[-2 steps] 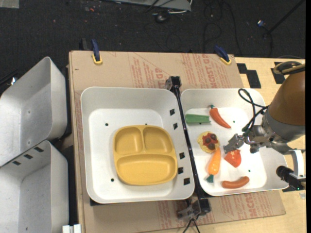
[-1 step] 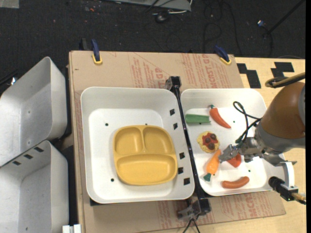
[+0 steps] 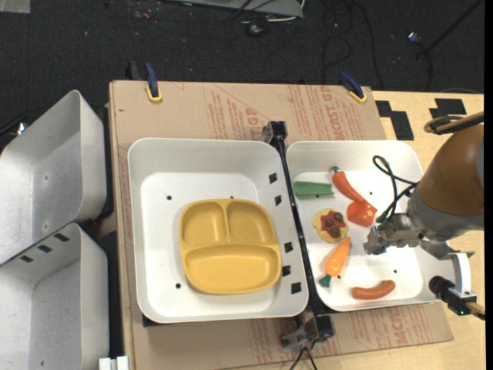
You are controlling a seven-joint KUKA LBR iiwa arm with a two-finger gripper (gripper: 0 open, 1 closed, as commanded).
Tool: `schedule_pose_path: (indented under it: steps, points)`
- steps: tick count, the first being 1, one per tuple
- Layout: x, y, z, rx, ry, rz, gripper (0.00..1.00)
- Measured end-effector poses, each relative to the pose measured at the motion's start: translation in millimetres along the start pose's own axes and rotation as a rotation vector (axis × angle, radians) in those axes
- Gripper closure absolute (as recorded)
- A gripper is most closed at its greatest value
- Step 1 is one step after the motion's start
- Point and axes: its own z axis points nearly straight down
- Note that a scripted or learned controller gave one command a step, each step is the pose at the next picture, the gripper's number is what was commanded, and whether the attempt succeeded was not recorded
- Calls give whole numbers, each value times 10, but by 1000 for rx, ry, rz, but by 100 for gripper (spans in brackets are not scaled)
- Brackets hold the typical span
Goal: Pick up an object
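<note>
Gripper (image 3: 377, 241), state you cannot tell, hovers beside the carrot (image 3: 337, 258), probably lining up a grab.

From my feed, two bins sit side by side on the bench. The left bin (image 3: 146, 168) holds a divided tray (image 3: 229, 245), roughly centred. In the right bin (image 3: 400, 156), a block (image 3: 313, 187) lies near the dividing wall at the back, a pepper (image 3: 353, 198) just right of it. A small pizza (image 3: 331, 224) lies in front of the block, a carrot (image 3: 337, 259) in front of that. A sausage (image 3: 373, 289) lies nearest the front wall. The gripper (image 3: 379, 240) is over the right bin, just right of the carrot.
</note>
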Motion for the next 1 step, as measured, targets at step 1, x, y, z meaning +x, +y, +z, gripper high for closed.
schedule_pose_path:
  steps: [1]
  points:
    - [-17, 8, -421, -3, -1, -5, 100]
